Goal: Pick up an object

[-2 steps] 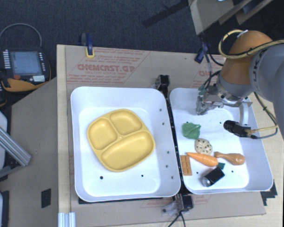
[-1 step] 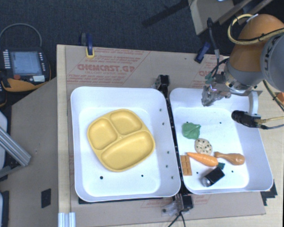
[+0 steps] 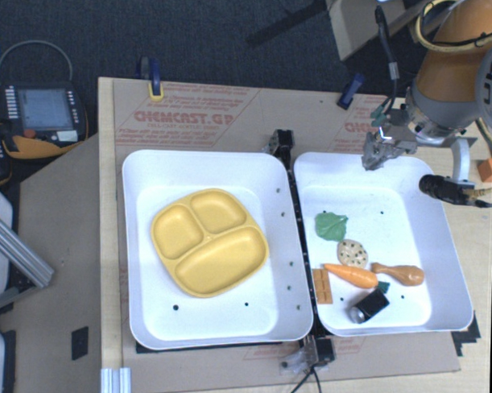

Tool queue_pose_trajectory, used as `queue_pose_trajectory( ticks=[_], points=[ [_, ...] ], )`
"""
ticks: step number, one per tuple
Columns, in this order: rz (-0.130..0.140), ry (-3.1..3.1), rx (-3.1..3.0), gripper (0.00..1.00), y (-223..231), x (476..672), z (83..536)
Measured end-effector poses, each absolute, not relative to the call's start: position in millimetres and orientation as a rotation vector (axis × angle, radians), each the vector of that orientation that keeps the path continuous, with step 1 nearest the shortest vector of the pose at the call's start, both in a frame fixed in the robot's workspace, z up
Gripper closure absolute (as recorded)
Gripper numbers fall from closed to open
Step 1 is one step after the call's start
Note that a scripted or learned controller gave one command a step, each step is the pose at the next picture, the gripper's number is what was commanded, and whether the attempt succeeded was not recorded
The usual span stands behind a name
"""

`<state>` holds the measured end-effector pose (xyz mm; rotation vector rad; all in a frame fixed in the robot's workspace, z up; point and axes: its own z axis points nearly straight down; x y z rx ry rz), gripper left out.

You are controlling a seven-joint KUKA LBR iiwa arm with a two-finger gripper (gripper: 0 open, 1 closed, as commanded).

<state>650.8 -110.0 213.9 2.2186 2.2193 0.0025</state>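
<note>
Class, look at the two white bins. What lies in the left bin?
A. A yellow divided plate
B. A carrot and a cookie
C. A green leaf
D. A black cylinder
A: the yellow divided plate lies in the left bin, while the carrot, cookie, green leaf and black cylinder all lie in the right bin.

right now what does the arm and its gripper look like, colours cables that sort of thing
The arm is rounded, with an orange band above a grey wrist section. A black cable runs down alongside it toward the wrist. The gripper is small, metallic grey and dark, with a bit of teal near its top. No readable markings.
</note>
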Motion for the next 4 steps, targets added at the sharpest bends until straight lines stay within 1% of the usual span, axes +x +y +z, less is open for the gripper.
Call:
queue_pose_trajectory(
  ticks=[1,2,3,4],
  points=[
    [0.009,2.218,2.217,1.00,-110,652.4,256],
    [-0.002,2.226,2.221,1.00,-62,635.9,242],
    [-0.003,2.230,2.220,1.00,-11,631.5,244],
    [-0.002,2.225,2.222,1.00,40,607.5,242]
  ],
)
